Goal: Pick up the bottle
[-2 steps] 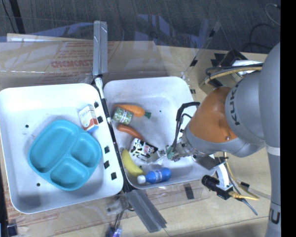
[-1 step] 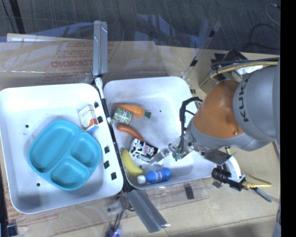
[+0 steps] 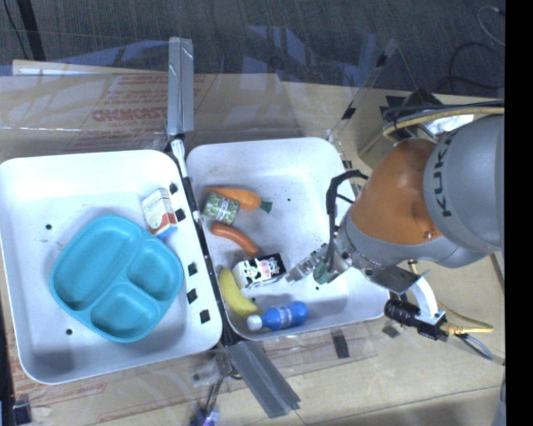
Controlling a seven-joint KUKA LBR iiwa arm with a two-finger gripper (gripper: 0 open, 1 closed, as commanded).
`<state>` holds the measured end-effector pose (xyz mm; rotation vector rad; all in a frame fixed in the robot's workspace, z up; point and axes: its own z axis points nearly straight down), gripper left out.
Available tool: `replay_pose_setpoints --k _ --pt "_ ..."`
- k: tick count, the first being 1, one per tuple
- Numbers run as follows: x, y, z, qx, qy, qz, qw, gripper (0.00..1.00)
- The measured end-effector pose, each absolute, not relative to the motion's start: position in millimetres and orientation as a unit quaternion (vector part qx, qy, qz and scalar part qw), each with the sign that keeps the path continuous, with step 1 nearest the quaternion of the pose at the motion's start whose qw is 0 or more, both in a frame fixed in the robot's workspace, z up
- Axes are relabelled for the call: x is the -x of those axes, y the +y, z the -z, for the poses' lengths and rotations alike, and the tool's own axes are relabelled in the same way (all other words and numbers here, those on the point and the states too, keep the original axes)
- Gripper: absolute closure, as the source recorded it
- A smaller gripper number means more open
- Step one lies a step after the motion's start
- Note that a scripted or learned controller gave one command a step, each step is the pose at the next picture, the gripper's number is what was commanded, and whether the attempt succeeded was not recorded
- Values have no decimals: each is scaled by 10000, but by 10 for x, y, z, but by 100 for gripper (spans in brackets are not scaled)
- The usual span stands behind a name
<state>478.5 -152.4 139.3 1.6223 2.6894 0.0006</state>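
Observation:
A blue bottle [image 3: 279, 315] with a white cap lies on its side near the front wall of the right bin [image 3: 284, 153]. My gripper [image 3: 314, 267] hangs low over the same bin, a little above and to the right of the bottle and apart from it. Nothing shows in the gripper. The grey arm with its orange band [image 3: 395, 207] reaches in from the right and hides the bin's right wall.
Left of the bottle lie a banana [image 3: 232, 293] and a black-and-white box [image 3: 259, 270]. Farther back are a sausage [image 3: 234, 236], a green can [image 3: 220, 206] and a carrot [image 3: 240, 199]. The left bin [image 3: 35, 180] holds a blue divided plate [image 3: 115, 278] and a small white container [image 3: 157, 209].

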Motion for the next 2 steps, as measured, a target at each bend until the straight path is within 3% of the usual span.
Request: replay_pose_setpoints --k 1,2 --pt "-4785 -1524 -1393 -5164 8564 -1 4 0" --pt "-4763 -1343 -1152 -4939 8695 0 -20 0"
